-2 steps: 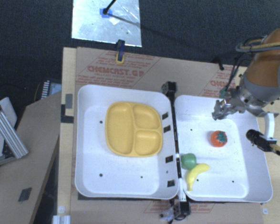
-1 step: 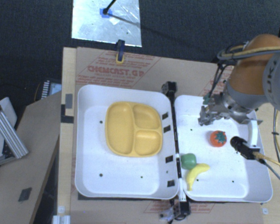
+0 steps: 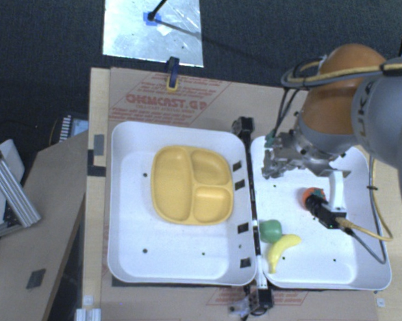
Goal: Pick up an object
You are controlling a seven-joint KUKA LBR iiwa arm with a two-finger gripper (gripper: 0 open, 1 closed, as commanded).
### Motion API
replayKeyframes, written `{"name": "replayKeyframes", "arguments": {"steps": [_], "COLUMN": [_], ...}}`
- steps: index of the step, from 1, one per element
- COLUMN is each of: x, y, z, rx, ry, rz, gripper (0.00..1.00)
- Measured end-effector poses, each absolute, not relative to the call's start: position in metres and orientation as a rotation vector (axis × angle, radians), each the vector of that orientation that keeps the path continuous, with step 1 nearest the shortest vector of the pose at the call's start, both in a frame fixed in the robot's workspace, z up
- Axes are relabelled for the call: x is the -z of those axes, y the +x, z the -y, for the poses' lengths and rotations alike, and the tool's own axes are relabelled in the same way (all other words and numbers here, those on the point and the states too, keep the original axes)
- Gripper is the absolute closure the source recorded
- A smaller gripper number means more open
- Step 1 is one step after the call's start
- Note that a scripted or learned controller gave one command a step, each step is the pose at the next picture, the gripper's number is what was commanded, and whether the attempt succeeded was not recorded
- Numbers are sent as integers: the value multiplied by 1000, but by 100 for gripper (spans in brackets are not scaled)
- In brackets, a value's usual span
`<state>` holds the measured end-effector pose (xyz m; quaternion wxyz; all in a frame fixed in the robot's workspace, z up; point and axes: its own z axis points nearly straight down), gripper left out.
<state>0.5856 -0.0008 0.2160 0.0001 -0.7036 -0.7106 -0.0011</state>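
Nearest me, at the front of the right bin (image 3: pixel 364 274), a yellow banana (image 3: pixel 280 250) lies touching a green fruit (image 3: pixel 271 230); a small orange-red piece (image 3: pixel 313 195) sits further back by the arm's black fitting. I'd go for the banana: approach from straight above, close across its narrow width, and stay off the divider wall beside it. The gripper (image 3: pixel 277 165) hangs over the bin's back left corner, well apart from all three. I see nothing in it, and I cannot tell how wide it stands. The yellow tray (image 3: pixel 191 184) lies in the left bin (image 3: pixel 122 254).
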Motion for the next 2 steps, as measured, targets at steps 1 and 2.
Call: {"name": "replayKeyframes", "arguments": {"steps": [1,2], "x": [-208,-221], "y": [567,555], "z": [-51,-95], "rx": [0,4], "ry": [-2209,-2212], "rz": [2231,2231], "gripper": [100,100]}}
